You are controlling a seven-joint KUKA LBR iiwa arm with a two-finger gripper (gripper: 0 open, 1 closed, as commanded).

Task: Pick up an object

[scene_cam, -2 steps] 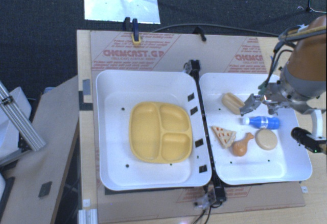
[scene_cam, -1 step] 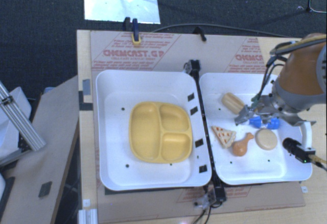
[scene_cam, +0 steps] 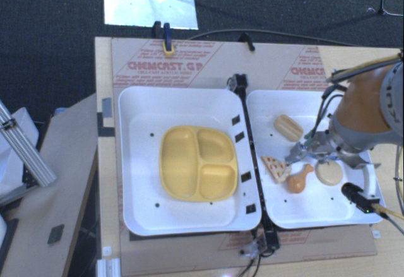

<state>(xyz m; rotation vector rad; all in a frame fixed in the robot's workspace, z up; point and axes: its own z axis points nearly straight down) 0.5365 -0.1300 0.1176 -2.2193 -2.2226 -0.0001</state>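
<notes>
gripper (scene_cam: 302, 151) low in right bin (scene_cam: 278, 216), above pizza slice (scene_cam: 275, 168) and drumstick (scene_cam: 299, 180) | cannot tell its opening or any hold | cookie (scene_cam: 329, 173), hot-dog bun (scene_cam: 288, 127) close by | risk: crowded items, likely to nudge a neighbour or close on nothing | yellow tray (scene_cam: 199, 163) in left bin (scene_cam: 136, 143)

Left bin (scene_cam: 136, 162) has the divided plate (scene_cam: 199, 163) in it — right bin (scene_cam: 315, 216) holds hot dog (scene_cam: 288, 127), pizza slice (scene_cam: 275, 168), drumstick (scene_cam: 299, 179), cookie (scene_cam: 329, 173).
</notes>
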